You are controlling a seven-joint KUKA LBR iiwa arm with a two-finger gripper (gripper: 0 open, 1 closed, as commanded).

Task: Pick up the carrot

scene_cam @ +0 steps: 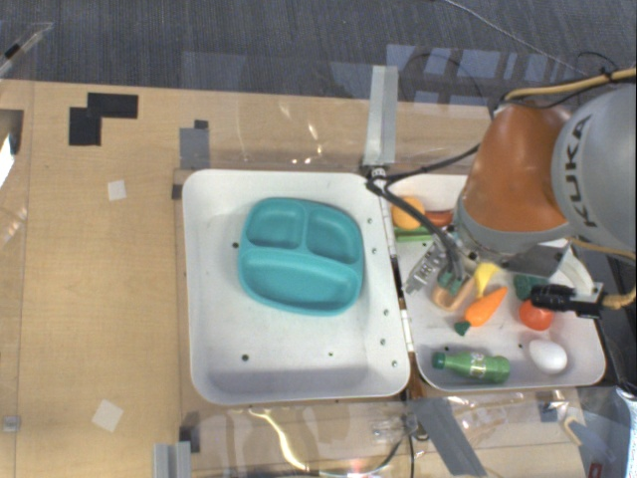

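grey carpet floor [249, 18], wooden bench [90, 297]

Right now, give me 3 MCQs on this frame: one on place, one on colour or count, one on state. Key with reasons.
1. Where does the carrot lie?
A. in the right bin
B. on the teal plate
C. on the bare bench

2. How many compartments has the teal plate?
A. one
B. three
C. five

3. How does the green bottle rest?
A. upright
B. on its side
C. leaning on the plate

Key: 1 A, it lies among the items in the right bin, beside the end effector. 2 B, two small wells above one long well. 3 B, it lies lengthwise along the near wall of the right bin.
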